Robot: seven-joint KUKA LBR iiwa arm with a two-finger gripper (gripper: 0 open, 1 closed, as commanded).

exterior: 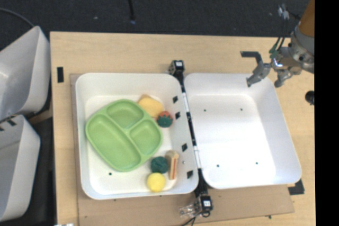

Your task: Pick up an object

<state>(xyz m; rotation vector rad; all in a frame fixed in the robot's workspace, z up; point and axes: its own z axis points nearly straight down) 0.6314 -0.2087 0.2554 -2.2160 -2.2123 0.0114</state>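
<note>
The left bin [85,108] holds a green divided plate [123,135] and several small toys. A yellow lump [151,106] and a red-and-green ball [165,119] lie by the plate's far right side. A dark green piece [158,164], a tan-and-orange stick [172,164] and a yellow ball [156,182] lie near the bin's front right corner. My gripper [267,80] hangs over the far right corner of the right bin [241,135], far from the toys. It is open, with nothing between its fingers [255,76].
A row of black clips [185,129] runs along the ridge where the two bins meet. Small black markers [177,66] sit at both ends of that ridge. White bulky shapes [21,77] stand off the bench at the left.
</note>
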